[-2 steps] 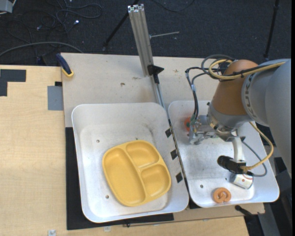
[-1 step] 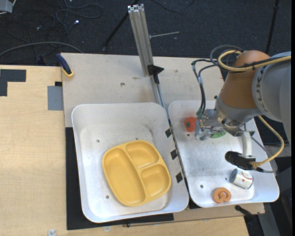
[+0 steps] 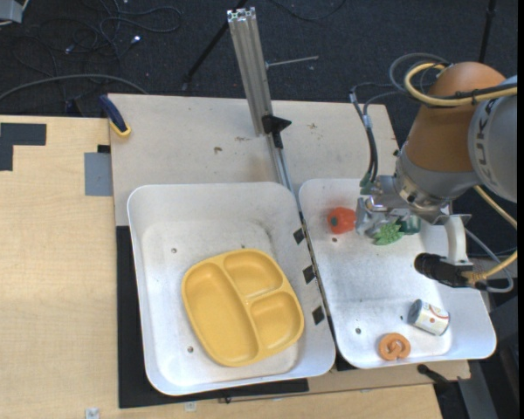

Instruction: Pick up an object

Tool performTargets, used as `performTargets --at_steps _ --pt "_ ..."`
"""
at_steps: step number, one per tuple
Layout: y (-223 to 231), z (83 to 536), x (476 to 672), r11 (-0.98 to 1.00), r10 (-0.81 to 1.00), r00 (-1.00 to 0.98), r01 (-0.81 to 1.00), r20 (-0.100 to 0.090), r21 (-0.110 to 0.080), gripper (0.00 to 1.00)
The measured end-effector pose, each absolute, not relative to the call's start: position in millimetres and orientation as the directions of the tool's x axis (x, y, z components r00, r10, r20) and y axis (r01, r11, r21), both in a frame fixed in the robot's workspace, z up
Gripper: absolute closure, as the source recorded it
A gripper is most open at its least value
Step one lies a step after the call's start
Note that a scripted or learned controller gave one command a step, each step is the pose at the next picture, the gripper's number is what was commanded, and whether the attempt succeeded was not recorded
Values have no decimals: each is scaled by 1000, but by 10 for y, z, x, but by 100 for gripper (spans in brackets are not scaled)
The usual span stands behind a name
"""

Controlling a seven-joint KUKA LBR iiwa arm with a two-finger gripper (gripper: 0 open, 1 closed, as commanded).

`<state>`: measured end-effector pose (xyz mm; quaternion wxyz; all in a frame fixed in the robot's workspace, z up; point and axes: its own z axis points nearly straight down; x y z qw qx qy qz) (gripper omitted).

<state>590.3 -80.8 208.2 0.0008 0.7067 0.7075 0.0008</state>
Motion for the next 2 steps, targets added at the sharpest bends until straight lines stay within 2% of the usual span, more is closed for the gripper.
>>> performTargets --at_steps 2 --pt "-862 2970 5928 1 1000 -1 1000 0 3 100"
